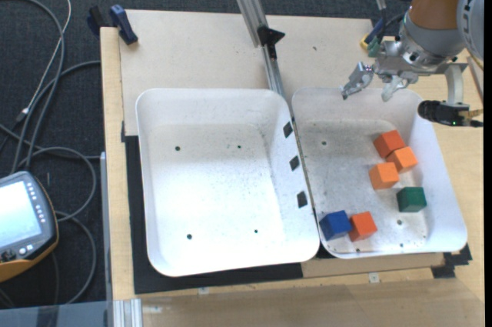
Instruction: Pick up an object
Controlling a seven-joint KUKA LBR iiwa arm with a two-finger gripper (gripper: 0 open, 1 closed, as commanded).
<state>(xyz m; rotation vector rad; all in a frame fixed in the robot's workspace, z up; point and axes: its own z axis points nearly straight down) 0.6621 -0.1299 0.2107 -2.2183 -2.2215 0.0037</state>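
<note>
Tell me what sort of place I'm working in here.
Most likely a robotics lab test bench, not a home or factory line. Two shallow white plastic bins sit on a plywood bench, small painted wooden cubes lie in the right bin, and a handheld control pendant and loose cables lie on dark carpet.

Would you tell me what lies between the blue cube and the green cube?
In the camera view, an orange cube sits beside the blue cube; bare bin floor follows up to the green cube.
</note>
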